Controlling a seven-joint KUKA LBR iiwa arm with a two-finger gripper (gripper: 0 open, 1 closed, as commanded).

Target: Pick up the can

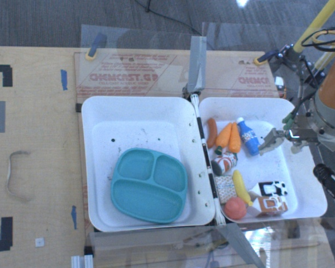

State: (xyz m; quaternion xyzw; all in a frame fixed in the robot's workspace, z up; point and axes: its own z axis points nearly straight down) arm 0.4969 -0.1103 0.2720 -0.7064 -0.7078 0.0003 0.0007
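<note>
Left to right: on the wooden bench (39, 121), the left bin (95, 110) carries a teal plate (149, 184). In the right bin (301, 183) the can (224, 162) lies near the divider, hemmed in by carrot (229, 135) and banana (240, 186). The gripper (266, 144), wide or narrow we cannot tell, hangs beside the blue bottle (247, 137), so we risk grabbing a neighbour instead.

Reaching in from the right: grey arm with an orange band (329, 85), wrist bent low, metal two-finger gripper (269, 141) angled down-left over the right bin.
</note>
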